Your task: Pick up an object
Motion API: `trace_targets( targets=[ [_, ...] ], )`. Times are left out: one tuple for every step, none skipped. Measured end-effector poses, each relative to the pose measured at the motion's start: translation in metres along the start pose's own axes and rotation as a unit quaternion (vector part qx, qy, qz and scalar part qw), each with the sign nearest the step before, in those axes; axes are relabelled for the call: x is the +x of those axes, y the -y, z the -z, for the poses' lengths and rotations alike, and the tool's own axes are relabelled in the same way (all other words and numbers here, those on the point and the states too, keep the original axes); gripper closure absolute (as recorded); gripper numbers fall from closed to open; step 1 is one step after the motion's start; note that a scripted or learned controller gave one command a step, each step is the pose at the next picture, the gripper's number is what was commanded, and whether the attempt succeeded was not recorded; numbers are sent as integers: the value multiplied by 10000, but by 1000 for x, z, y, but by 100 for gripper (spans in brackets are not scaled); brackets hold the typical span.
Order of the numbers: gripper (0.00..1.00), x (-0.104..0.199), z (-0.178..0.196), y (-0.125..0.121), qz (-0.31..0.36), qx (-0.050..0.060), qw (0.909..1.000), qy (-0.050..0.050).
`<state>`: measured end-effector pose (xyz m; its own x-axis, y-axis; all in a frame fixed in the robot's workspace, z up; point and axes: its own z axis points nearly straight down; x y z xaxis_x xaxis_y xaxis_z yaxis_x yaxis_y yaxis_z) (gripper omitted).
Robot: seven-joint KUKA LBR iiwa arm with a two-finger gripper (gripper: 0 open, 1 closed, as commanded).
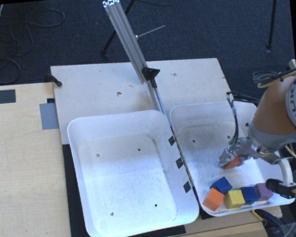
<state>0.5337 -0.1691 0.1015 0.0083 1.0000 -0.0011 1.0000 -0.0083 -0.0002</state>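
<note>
camera view:
arm: grey with orange band (276,110), comes in from right edge, wrist bent down over the right bin (200,117).
gripper (231,158): low in the right bin, near its right-middle floor. Tip reads as a small grey/red blur; can't tell if spread or pressed together, can't tell if anything is pinched.
reddish bit (234,161): right at the gripper tip; could be a small object or part of the tool, too blurred to call.
blocks: cluster along the near edge of the right bin, below the gripper and apart from it.
blue block (221,184): nearest to the gripper, tilted, touching the orange one.
orange block (214,199): leftmost, at the near-left corner.
yellow block (233,198): just beside orange, against the near rim.
second blue block (248,194): between yellow and purple.
purple block (263,190): rightmost of the row, close to the arm's dark cabling.
left bin (122,176): white floor with a few dark specks.
divider: metal rail (129,41) runs from top down between the two bins.
step in hand (judgement): descent/grasp attempt in the right bin; no lift confirmed.
how to do well (judgement): blocks are packed tight against the rim, so target the upper blue block, which has free sides; align the grip across its flat faces, go straight down, close fully before raising, lift vertical to clear the bin wall.
risk (judgement): nudging neighbours or a corner grip slipping out.
</note>
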Motion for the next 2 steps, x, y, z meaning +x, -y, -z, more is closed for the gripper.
trace_targets(
  targets=[
    [100, 76, 12, -47, 80, -4, 10000, -25],
    [100, 101, 93, -71, 57, -31, 10000, -10]
  ],
)
